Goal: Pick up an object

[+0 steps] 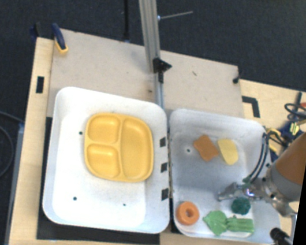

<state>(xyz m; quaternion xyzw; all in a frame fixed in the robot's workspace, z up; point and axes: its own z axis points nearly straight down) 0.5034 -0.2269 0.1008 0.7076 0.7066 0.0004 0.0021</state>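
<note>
Nothing is lifted yet, by my reading: the hand (236, 193), fingers apparently spread and holding nothing, sits low in the right bin (210, 129) just at eleven o'clock of a dark green object (240, 207) lying on the bin floor.

No text, label, brand, number or sign can be read on anything here; the surfaces are plain or too blurred to make out.

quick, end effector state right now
End effector: cannot be told; it sits low in the right bin, beside a dark green ball.
</note>
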